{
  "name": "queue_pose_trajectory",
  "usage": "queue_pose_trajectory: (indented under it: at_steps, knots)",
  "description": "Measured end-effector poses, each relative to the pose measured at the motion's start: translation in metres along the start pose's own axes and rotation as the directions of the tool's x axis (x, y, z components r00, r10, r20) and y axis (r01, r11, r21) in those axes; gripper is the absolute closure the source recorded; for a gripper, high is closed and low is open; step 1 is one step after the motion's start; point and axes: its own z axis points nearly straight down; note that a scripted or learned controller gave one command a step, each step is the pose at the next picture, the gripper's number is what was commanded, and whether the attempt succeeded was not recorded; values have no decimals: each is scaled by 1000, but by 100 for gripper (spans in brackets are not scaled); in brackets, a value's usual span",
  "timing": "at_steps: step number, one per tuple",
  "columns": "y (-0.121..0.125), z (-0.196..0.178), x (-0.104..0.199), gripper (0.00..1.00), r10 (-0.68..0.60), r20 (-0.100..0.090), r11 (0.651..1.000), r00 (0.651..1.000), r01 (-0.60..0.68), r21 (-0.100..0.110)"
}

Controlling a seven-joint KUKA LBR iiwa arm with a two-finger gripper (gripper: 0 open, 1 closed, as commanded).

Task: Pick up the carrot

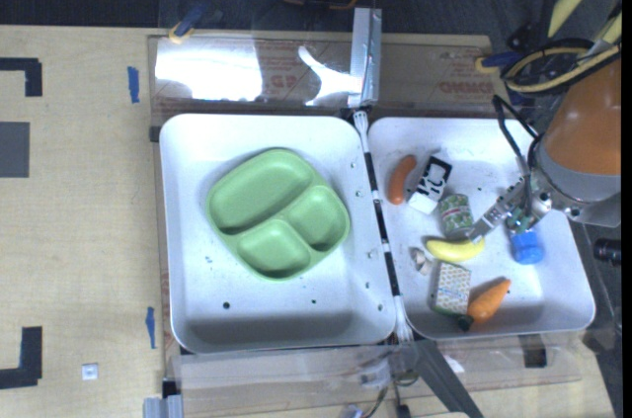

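Pincer (497, 213) hung low over right bin (568, 302); whether open or closed, could not tell. Carrot (488, 298) lay below it, near the bin's front wall, apart. Banana (454, 249) just left-below the pincer, blue object (527, 248) right.

We count two white bins (188, 238); one green divided plate (278, 213). Right bin: one carrot (489, 298), one banana (455, 249), one sausage (401, 179), one blue cup (527, 249), one can (454, 213), one black-white box (430, 183).
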Motion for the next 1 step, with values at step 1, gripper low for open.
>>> queue_pose_trajectory:
  at_steps: [1]
  knots:
    - [35,4,-72,100,89,2,996,996,-89,0]
